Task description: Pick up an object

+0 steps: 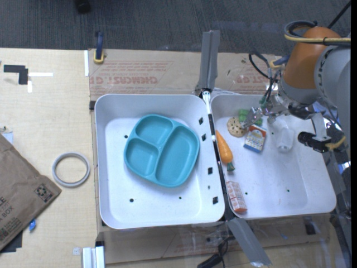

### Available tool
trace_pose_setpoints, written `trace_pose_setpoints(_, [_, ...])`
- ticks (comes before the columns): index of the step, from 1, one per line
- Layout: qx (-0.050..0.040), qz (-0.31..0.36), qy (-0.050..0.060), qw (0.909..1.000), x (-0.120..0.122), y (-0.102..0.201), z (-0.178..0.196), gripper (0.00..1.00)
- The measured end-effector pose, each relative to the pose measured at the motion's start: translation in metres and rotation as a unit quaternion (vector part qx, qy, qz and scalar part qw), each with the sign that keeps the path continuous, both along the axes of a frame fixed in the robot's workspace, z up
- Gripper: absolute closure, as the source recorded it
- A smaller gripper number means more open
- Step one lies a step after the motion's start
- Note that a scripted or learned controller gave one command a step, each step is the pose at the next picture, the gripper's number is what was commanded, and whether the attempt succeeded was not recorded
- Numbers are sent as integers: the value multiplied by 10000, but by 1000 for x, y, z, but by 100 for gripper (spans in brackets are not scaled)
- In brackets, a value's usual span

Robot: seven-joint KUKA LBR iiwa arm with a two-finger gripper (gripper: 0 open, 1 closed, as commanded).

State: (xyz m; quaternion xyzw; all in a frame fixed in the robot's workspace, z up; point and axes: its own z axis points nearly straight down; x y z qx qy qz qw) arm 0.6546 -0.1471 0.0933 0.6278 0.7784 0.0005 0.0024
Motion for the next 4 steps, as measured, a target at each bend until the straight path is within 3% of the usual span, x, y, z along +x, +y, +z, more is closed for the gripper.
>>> trace_pose_setpoints(1, [10, 54, 18, 10000, -69, 18, -1, 0])
trace_pose_setpoints(2, [6, 31, 25, 10000, -70, 16, 6, 100])
trace_pose_setpoints(3, [7, -104, 38, 9999, -35, 101, 96, 100])
trace_pose_setpoints(4, [1, 96, 37, 9999, -42, 75, 228, 100])
